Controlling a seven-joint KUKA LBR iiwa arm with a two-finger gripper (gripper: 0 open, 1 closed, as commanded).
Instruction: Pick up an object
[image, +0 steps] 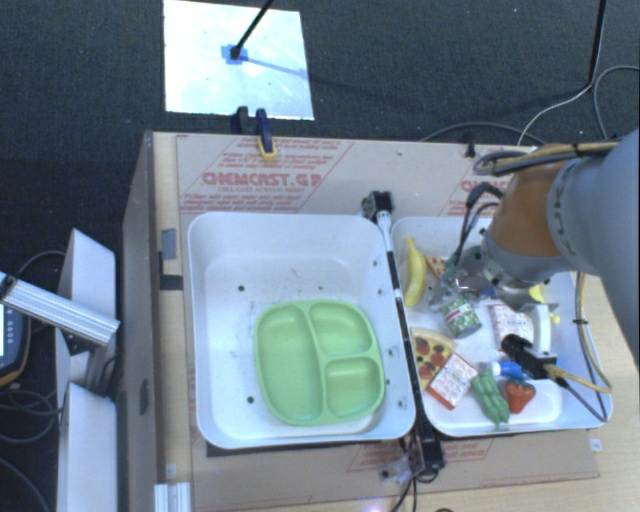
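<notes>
Left bin (215, 330) has a green divided plate (320, 362) sitting toward its front edge, nothing else worth grabbing there

Bench board (280, 175) behind the bins reads "CHEMCAST GP" in red, repeated at the right back corner

Right bin (575, 415) is where my targets are: banana (413, 272) along its left wall, pizza slice (432, 350) and a red-and-white packet (452, 380) toward the front left, small green-labelled can (461, 315) mid-bin, green vegetable (491, 397) and a red piece (520, 397) at the front edge. Can label too small to read

Gripper (462, 283) is low over the can and banana, at the bin's back half; can't tell how wide the pincer stands or whether it has anything

I'd guess these are light plastic toys, stiff and slick. Banana looks the best bet, pinched across its middle
</notes>
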